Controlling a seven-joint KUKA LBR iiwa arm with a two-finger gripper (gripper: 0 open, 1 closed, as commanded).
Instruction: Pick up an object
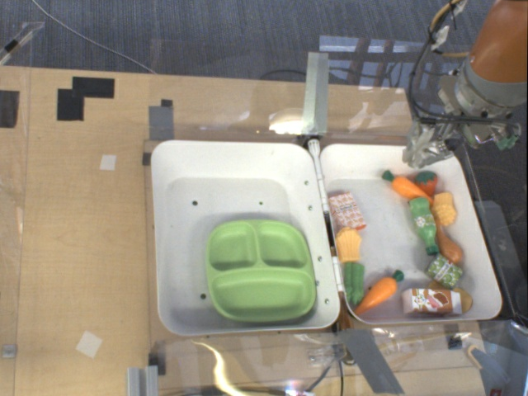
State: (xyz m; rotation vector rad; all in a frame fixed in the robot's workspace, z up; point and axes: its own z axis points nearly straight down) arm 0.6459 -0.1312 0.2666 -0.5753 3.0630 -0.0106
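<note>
Pale wooden bench top [74, 246] with black square markers [82, 96] near its upper left and small grey tape patches [108, 162]. Dark grey ribbed carpet [206, 23] beyond, crossed by a thin pale cable [91, 41]. Glare along clear sheeting [285, 124]

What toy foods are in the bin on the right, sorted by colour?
Orange carrots: 2
Yellow corn cobs: 2
Green pieces: 3
Pink-and-white packet: 1
Red-and-white bottle: 1
Brown piece: 1
Total: 10
</note>
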